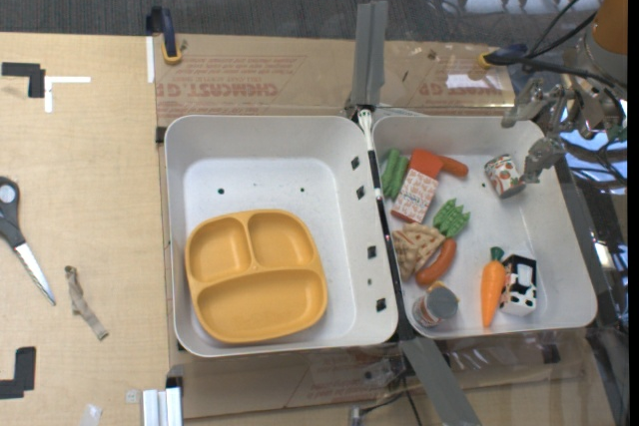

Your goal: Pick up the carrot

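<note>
A small white and red cup (pixel 502 175) sits just beside the claw (pixel 534 160), on its left. Farther left of the claw lie a red and white box (pixel 416 192) and green beans (pixel 395 173), and below the claw, nearer the front, are a waffle (pixel 417 242), a sausage (pixel 439 261), a little can (pixel 436 304) and a cow-spotted carton (pixel 519 282). Far to the claw's left, a yellow plate (pixel 225 254) sits in the other white bin (pixel 260 130), and scissors (pixel 18 244) lie on the bench well past it.

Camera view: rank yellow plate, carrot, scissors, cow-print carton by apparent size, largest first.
1. Yellow plate, by far the largest.
2. Scissors, cut off by the left edge, so the rank is unsure.
3. Carrot.
4. Cow-print carton, close to the carrot but shorter.
</note>
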